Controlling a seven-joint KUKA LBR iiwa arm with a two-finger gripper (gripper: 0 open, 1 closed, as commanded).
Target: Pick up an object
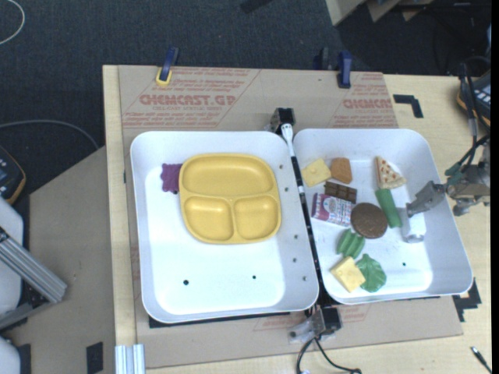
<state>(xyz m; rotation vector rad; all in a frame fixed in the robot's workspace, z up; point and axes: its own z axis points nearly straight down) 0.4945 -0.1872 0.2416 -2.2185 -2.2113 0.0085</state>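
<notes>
The grey two-finger gripper (425, 201) reaches over the right white bin (444, 255) from the right; whether its fingers are spread cannot be told. The green stick-shaped toy (387, 206) lies just left of it, long axis running far to near.

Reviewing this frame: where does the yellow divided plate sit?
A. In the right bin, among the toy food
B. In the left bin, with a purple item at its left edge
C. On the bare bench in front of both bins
B: the yellow divided plate lies in the left bin, with the purple item at its left edge.
</notes>
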